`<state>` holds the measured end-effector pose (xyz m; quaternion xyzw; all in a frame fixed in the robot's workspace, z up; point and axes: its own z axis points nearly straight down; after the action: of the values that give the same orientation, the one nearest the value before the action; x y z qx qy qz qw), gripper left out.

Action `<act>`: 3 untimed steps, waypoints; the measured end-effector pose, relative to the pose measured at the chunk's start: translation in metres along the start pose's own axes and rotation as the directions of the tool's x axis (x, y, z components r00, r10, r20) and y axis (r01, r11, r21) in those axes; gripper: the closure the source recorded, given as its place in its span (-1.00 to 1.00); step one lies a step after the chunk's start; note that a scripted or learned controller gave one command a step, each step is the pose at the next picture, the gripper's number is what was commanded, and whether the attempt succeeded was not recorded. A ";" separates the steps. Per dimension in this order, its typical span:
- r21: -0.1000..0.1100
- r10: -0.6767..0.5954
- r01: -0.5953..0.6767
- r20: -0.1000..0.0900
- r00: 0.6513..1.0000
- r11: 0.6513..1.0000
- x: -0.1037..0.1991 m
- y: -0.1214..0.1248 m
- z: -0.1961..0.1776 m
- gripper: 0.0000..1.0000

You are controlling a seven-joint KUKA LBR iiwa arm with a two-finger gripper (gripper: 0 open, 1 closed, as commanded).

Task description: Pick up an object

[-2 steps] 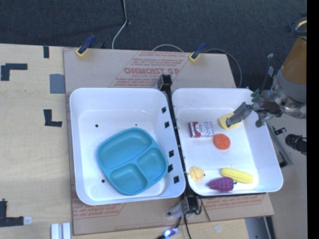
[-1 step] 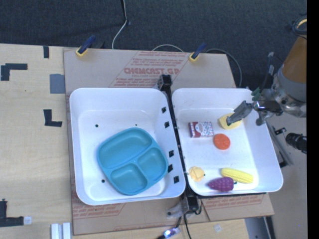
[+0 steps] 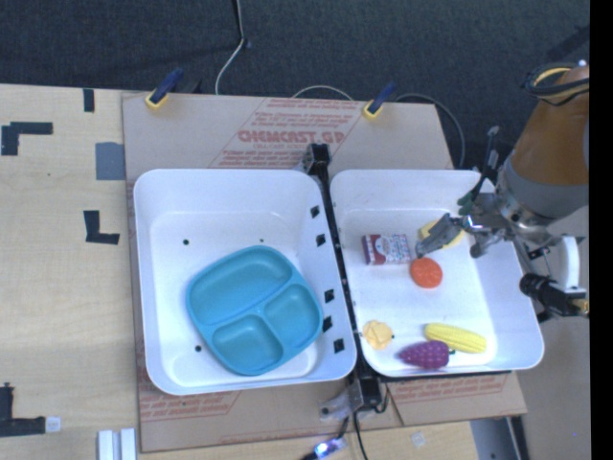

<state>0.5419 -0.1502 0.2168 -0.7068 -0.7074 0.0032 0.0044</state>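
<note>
While the grey arm reaches in over the right-hand bin, its gripper hangs just above an orange ball, and whether the jaws are spread or closed cannot be told from this slant; nothing is seen between them. Left of the ball lies a small red-and-white packet. Below the ball, toward the bin's near wall, lie a yellow corn cob, purple grapes and a small yellow piece. Well left of the ball, the other bin holds a blue divided plate.
</note>
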 end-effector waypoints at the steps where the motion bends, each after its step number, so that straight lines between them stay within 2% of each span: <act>1: -0.001 -0.001 0.001 0.000 1.000 1.000 0.002 0.008 0.051 -1.00; 2: 0.000 0.001 -0.001 0.000 1.000 1.000 -0.004 0.000 0.111 -1.00; 3: 0.001 -0.002 0.002 -0.001 1.000 1.000 -0.003 0.001 0.100 1.00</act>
<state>0.5413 -0.1535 0.1169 -0.7061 -0.7081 0.0030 0.0049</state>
